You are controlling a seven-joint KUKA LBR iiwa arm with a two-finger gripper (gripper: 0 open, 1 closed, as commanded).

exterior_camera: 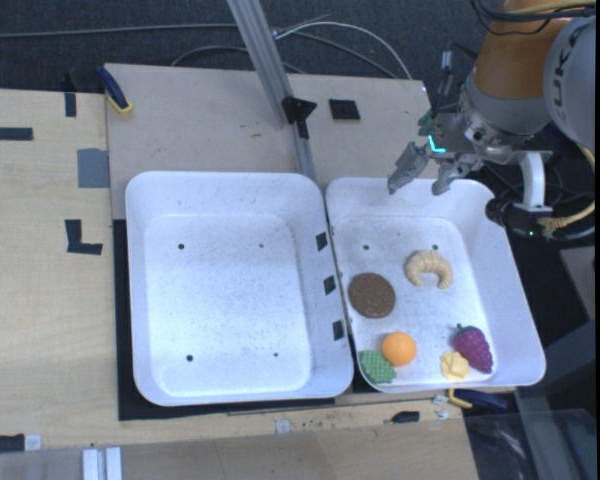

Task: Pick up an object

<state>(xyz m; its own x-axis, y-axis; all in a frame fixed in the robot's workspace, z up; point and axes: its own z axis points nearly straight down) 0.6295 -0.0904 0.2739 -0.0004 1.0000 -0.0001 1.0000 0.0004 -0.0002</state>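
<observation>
- The gripper [420,181] hangs over the far edge of the right bin [500,268], its two fingers spread apart with nothing between them.
- Above it the grey wrist carries a small teal light, and the orange band [520,43] rises toward the far right corner.
- Black and white cables [530,203] loop just right of the gripper, beside the bin's right rim.
- The objects lie well apart from the gripper, in the near half of the right bin.
- A croissant [430,267] is the closest, near the bin's middle.
- A brown round cookie [371,295] lies to its left, close to the rim shared with the left bin.
- An orange [399,349] sits nearer still, with a green piece [377,368] just beside it at the near left corner.
- Purple grapes [473,347] and a small yellow piece [454,366] lie together at the near right corner.
- Nothing stands between the gripper and these objects.
- The left bin [140,268] sits edge to edge with the right one; small black clips mark the seam.
- A slanted metal pole [270,58] rises from the far side of the seam.
- Both bins rest on a tan board [200,118] with black tape marks; a blue and yellow clamp [115,90] grips its far left corner.
- Dark carpet [100,8] lies beyond.
</observation>
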